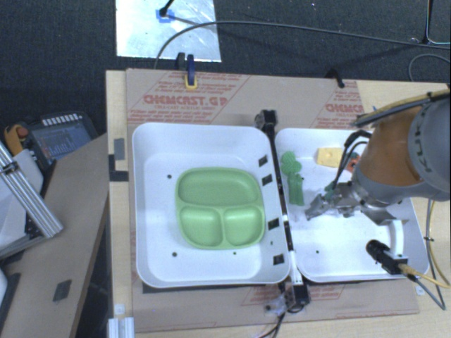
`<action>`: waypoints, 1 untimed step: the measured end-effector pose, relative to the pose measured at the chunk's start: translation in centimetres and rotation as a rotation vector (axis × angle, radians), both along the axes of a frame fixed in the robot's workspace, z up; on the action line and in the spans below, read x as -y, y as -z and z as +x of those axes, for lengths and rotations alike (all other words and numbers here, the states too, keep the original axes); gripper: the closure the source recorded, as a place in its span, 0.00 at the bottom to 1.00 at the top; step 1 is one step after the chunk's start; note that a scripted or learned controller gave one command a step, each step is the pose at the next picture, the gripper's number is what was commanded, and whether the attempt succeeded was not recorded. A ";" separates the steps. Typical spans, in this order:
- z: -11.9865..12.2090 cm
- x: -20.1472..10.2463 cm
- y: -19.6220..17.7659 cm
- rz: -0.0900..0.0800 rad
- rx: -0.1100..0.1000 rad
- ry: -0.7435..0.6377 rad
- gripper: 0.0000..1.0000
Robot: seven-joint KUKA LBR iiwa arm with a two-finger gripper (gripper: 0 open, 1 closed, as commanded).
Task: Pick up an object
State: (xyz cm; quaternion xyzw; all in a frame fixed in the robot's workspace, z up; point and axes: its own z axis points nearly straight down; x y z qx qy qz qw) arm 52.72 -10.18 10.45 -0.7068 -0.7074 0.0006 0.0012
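Approach step: two-finger gripper (315, 208), finger state indiscernible, low in right white bin (338, 263) beside soft green toy (292, 178). Next: descend onto toy, close.

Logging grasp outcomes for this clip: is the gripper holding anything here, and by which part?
Nothing visibly held. The gripper sits over the right bin, just beside the green toy.

**The counter and what rests on it**

The light wooden counter (116, 259) carries a brown cardboard sheet (211, 97) with red printed letters. On this sheet two shallow white bins stand side by side, touching: the left bin (151, 189) and the right bin (338, 263). A yellow clamp (190, 72) grips the sheet's far edge.
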 end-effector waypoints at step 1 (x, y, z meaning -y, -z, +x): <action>0.1 0.0 -1.3 -0.001 0.005 0.000 1.00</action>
